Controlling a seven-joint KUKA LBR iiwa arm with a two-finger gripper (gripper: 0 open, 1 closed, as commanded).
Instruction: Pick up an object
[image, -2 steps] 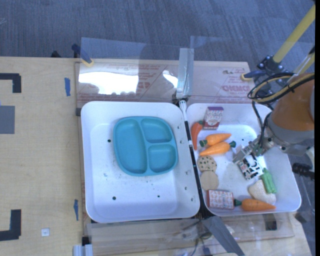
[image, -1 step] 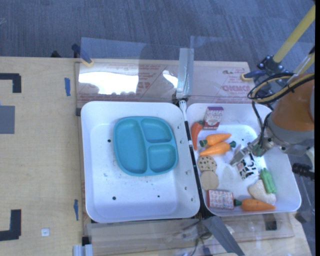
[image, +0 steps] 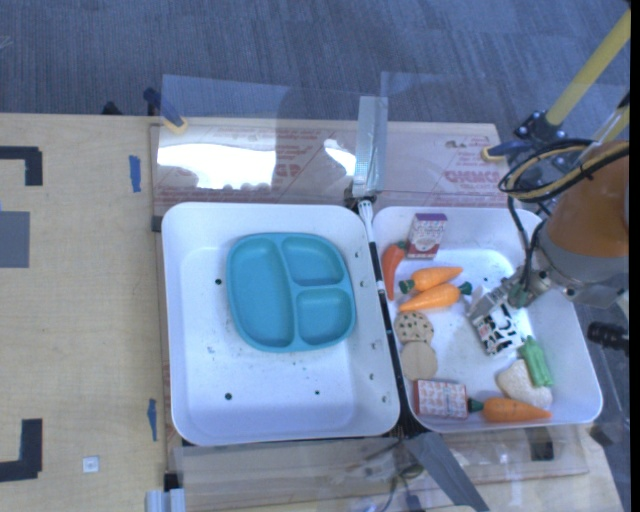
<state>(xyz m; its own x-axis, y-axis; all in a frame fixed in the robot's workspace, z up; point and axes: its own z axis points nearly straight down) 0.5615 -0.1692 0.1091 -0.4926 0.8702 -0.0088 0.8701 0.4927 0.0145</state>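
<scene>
The grey arm (image: 590, 235) with its orange band reaches in from the right over the right bin (image: 580, 345). Its hand (image: 492, 305) sits low, just above a black-and-white patterned toy (image: 498, 330) in the middle of that bin; whether the hand grips anything I cannot tell. Around it lie toy foods: two carrots (image: 432, 286) side by side to the left, cookies (image: 413, 327) below them, a small carton (image: 428, 234) near the far wall, and another carrot (image: 515, 409) at the near edge. The left bin (image: 190, 330) holds a teal divided plate (image: 290, 291).
</scene>
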